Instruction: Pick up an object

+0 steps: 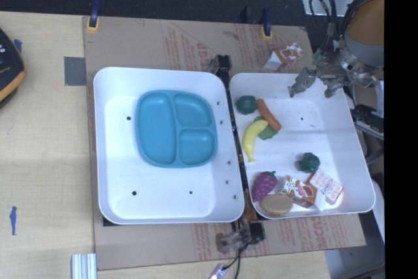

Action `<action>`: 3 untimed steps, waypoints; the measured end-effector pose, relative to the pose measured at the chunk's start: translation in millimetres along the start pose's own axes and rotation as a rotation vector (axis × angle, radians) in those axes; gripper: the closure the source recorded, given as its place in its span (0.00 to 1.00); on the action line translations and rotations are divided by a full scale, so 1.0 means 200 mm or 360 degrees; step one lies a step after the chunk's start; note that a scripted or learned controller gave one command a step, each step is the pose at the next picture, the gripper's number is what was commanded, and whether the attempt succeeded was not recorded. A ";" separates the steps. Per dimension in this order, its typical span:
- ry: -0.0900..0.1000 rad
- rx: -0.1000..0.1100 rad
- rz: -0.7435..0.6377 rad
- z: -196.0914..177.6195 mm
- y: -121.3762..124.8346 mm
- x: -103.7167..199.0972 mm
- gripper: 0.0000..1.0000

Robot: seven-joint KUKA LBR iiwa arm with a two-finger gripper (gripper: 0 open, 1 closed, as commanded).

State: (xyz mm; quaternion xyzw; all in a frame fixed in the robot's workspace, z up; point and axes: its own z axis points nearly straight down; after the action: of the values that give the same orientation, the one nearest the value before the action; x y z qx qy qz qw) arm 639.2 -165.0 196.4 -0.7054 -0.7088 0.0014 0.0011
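Nothing picked yet — the gripper (317, 83) hangs over the right bin's (339, 140) far edge, fingers spread wide, holding nothing. The banana (252, 137), carrot (268, 114) and grapes (264, 185) lie untouched along the bin's left side — the whole grasp remains.

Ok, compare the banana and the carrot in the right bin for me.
The banana is yellow; the carrot is orange-red. The banana is curved and thicker, while the carrot is straight and slimmer. The banana runs nearly along the bin's length; the carrot lies diagonally. Both are elongated and lie in the right bin, close together.
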 end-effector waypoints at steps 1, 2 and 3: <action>0.0000 0.0003 -0.0001 0.30 -0.55 0.03 0.00; 0.0000 0.0001 -0.0001 0.53 -0.61 -0.10 0.00; -0.0002 0.0002 -0.0008 0.47 -0.61 -0.11 1.00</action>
State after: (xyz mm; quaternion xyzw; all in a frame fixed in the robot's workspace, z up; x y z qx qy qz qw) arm 516.1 -187.1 102.0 -0.7036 -0.7106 0.0024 0.0012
